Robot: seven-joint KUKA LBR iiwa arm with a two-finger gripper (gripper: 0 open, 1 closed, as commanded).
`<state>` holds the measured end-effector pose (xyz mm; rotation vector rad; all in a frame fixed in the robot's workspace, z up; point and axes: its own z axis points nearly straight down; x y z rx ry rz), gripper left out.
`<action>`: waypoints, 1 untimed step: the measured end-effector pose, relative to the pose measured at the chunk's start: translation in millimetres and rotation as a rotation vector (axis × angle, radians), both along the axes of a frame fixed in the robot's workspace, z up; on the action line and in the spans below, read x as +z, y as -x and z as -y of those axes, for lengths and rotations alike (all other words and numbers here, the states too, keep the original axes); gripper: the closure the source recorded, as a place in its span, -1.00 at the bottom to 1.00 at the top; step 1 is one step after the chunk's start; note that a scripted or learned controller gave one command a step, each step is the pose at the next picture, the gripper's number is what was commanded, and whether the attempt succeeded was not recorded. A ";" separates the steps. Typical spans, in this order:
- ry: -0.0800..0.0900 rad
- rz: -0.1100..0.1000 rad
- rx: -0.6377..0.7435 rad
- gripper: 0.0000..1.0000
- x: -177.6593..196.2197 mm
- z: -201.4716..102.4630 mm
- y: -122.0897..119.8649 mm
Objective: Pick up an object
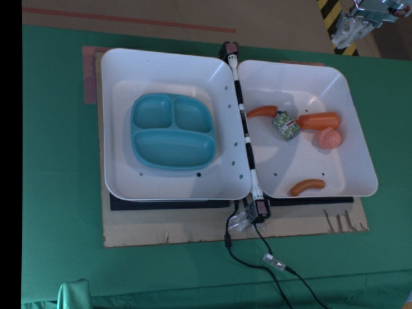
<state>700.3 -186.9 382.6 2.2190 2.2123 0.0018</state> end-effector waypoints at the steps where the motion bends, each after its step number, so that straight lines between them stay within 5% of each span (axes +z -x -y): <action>1: -0.001 -0.003 -0.002 1.00 -55.9 0.9 47.5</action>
